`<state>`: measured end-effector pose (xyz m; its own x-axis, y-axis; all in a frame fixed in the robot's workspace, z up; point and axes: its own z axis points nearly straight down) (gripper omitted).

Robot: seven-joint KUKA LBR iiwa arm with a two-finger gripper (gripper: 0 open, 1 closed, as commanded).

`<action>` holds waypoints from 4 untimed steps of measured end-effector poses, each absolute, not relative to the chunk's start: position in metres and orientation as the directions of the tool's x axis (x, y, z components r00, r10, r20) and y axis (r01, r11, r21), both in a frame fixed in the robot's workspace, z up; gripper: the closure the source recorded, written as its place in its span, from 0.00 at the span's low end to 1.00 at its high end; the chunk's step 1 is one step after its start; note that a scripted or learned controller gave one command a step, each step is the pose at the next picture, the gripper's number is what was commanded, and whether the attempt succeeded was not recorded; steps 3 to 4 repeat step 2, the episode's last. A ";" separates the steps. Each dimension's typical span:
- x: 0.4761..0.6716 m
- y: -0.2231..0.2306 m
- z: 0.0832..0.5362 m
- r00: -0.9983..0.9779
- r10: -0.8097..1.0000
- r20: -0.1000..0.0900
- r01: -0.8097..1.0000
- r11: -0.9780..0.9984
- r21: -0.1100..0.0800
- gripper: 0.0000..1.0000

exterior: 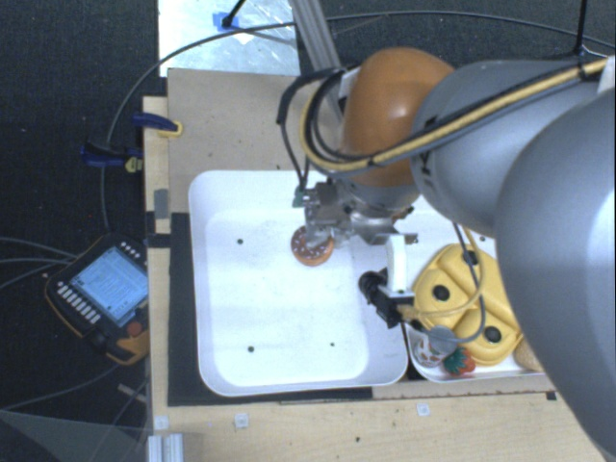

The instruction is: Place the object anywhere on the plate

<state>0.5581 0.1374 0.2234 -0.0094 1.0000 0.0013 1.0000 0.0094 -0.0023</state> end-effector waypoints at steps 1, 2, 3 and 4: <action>0.559 0.163 0.214 -0.007 1.000 0.001 1.000 0.007 -0.001 1.00; 0.559 0.162 0.214 -0.005 1.000 0.000 1.000 0.005 0.000 0.00; 0.559 0.162 0.214 -0.005 1.000 0.000 1.000 0.005 0.000 0.00; 0.559 0.162 0.214 -0.005 1.000 0.000 1.000 0.005 0.000 0.00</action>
